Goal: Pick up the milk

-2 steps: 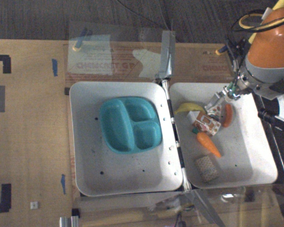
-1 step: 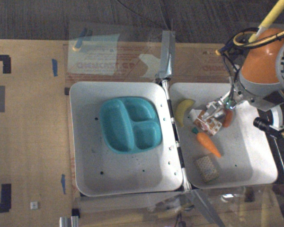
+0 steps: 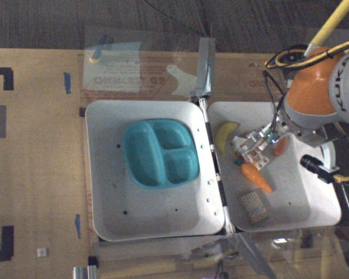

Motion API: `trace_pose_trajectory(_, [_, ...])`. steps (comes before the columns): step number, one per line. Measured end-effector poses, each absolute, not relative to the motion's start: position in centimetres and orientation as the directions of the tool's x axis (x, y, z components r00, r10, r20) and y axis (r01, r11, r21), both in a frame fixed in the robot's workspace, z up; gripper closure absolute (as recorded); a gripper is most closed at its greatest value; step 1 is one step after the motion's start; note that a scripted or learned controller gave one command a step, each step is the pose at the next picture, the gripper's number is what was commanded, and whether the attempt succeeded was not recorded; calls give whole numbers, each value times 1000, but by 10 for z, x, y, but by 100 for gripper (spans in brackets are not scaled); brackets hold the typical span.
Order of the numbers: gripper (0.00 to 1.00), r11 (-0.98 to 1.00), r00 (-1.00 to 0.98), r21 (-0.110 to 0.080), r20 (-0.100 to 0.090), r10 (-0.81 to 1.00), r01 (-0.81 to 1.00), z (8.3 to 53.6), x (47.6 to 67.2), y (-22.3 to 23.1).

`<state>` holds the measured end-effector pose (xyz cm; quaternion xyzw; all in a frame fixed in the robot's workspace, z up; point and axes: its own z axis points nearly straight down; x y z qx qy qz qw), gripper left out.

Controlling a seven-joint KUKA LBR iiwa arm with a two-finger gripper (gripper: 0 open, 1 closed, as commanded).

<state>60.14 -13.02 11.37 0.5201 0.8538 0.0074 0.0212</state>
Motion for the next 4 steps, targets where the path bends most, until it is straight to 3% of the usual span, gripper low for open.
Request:
trace_pose_trajectory(1, [100,456,-454,54,-48,890,888,133,607,-134])
trace_pose_trajectory(2, [0,456,-454,45,-42,890,889,128,605,-134])
trace_pose_trajectory(3, [0,605,-605,4,-4,796,796,239,589,-97])
trace_pose_trajectory(4, [0,775,-775,17,-25,632,631,116,572,-112])
